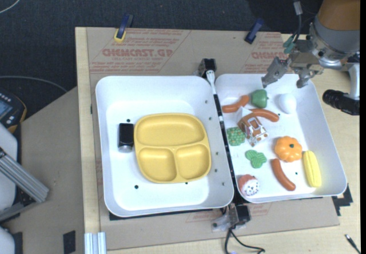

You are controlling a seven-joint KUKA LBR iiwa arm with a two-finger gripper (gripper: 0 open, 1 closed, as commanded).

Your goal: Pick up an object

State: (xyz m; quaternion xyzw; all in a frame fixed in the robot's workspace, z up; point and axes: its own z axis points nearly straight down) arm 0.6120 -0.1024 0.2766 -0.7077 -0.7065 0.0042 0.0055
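My gripper [287, 76] hangs above the far edge of the right bin [329, 133], its two fingers spread apart with nothing between them. Just below it lie a white egg [285, 102] and a green round piece [259, 98]. The right bin also holds an orange carrot [235, 104], a sausage [263, 114], a small striped box [254, 127], an orange pumpkin [287, 148], a yellow corn cob [311, 168], a second sausage [283, 174], green leafy pieces [235, 135] and a red-and-white piece [249, 185].
The left bin [108, 104] holds a yellow divided tray [171, 147] and a small black block [125, 135]. A black divider [220, 127] runs between the bins. Clamps [122, 28] grip the brown board at the back.
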